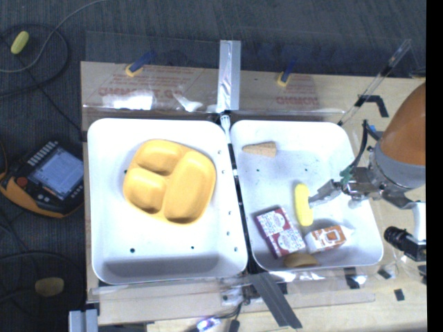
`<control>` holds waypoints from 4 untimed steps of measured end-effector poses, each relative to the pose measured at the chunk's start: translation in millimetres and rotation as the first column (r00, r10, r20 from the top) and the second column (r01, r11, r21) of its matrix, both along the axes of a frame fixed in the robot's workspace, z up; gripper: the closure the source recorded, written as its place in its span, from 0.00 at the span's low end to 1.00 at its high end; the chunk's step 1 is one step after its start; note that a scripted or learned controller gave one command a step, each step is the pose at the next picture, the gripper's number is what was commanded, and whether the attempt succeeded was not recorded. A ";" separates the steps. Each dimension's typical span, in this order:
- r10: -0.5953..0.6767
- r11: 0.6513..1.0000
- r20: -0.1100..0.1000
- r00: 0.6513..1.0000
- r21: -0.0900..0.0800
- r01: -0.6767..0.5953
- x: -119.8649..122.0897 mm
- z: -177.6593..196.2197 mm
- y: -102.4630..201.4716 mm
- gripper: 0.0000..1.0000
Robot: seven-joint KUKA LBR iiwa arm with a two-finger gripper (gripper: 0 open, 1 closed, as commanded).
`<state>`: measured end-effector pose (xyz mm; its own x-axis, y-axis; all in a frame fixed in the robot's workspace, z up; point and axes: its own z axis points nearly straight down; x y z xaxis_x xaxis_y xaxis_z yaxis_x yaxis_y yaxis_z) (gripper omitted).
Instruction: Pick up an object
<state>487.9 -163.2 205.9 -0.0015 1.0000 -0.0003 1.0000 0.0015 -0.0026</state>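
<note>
A dark handheld controller with a blue screen and orange casing [48, 178] lay at the left edge of the frame on dark carpet [41, 102]. A small yellow oval object [19, 42] sat in the upper left, near a thin grey cable [90, 5]. A brownish lump [48, 286] rested at lower left.

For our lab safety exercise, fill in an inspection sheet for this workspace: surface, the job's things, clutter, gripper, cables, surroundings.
Surface: wooden bench bearing two white bins, left bin and right bin.
Job's things: yellow compartment tray in the left bin; in the right bin a wedge, banana, red packet, orange-and-white carton.
Clutter: clear plastic sheets at the bench's far edge.
Gripper: gripper over the right bin, beside the banana; nothing seen between its fingers.
Cables: grey cable on the dark floor.
Surroundings: handheld pendant and a small yellow object on the floor.
</note>
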 end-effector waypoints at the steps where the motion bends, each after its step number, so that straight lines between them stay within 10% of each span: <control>1: -0.021 1.000 0.017 1.000 -0.004 0.021 41.5 -115.6 27.4 0.00; 2: -0.022 1.000 0.017 1.000 -0.001 0.022 42.2 -106.0 28.0 1.00; 3: 0.154 0.988 0.012 0.988 0.000 -0.154 53.3 -114.9 9.3 1.00; 4: 0.106 0.994 0.001 0.994 -0.001 -0.106 66.3 1.1 62.9 1.00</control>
